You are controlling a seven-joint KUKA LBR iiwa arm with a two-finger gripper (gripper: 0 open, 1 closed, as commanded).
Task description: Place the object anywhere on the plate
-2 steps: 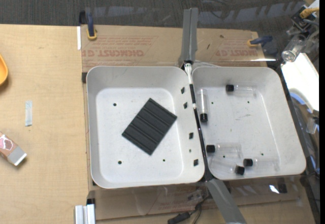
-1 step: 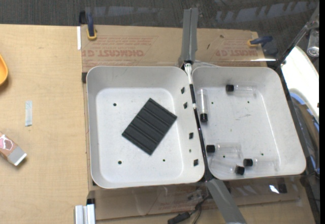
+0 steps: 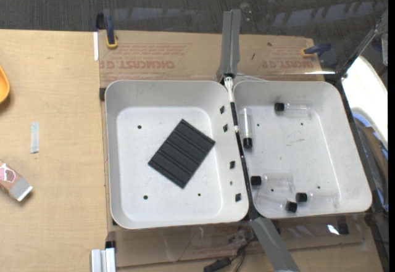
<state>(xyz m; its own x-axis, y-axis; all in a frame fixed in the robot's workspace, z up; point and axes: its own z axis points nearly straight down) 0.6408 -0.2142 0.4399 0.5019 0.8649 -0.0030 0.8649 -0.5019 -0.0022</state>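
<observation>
A black ribbed rectangular plate (image 3: pixel 182 153) lies flat and turned at an angle in the middle of the left white bin (image 3: pixel 117 141). The right white bin (image 3: pixel 336 141) holds several clear tubes with black caps. One tube (image 3: pixel 245 131) lies along the right bin's left wall. Another (image 3: pixel 289 107) rests near the back. Three more sit near the front: one (image 3: pixel 266 182) at the front left, and two (image 3: pixel 301 198) (image 3: pixel 290 206) close together by the front wall.
Cardboard (image 3: pixel 203 58) lies under and behind the bins, held by clamps (image 3: pixel 110 36) (image 3: pixel 315 50). A grey post (image 3: pixel 230 36) rises at the back between the bins. On the wooden bench at left lie an orange item (image 3: pixel 2 89), a small grey strip (image 3: pixel 34 138) and a small packet (image 3: pixel 13 182).
</observation>
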